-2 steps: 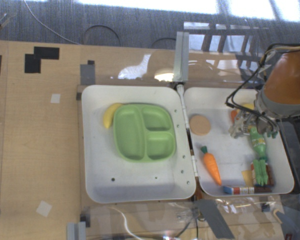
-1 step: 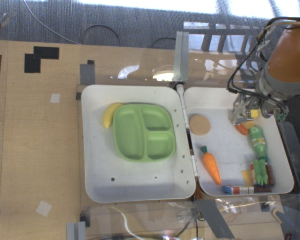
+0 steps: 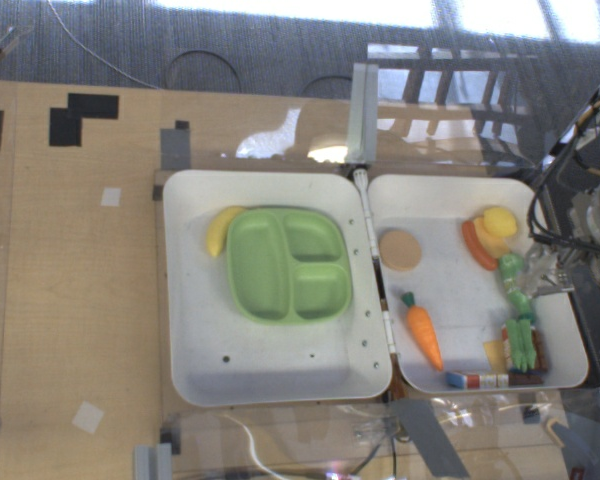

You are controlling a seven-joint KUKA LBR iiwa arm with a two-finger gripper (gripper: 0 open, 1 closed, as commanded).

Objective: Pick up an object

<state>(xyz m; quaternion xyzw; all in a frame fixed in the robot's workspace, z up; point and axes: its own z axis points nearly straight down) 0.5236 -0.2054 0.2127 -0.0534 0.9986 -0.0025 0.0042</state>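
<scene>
two bins sit side by side on the bench (image 3: 70, 298). in the left bin (image 3: 195, 363) a divided tray (image 3: 285, 265) lies toward the back, with a banana (image 3: 218, 230) tucked against its left edge. in the right bin (image 3: 460, 343) a disc (image 3: 401, 250) lies near the left wall, a carrot (image 3: 424, 334) in front of it. a lemon (image 3: 498, 222) sits at the back right. a marker (image 3: 477, 379) lies along the front wall.

No legible text or labels, perhaps owing to blur.
</scene>
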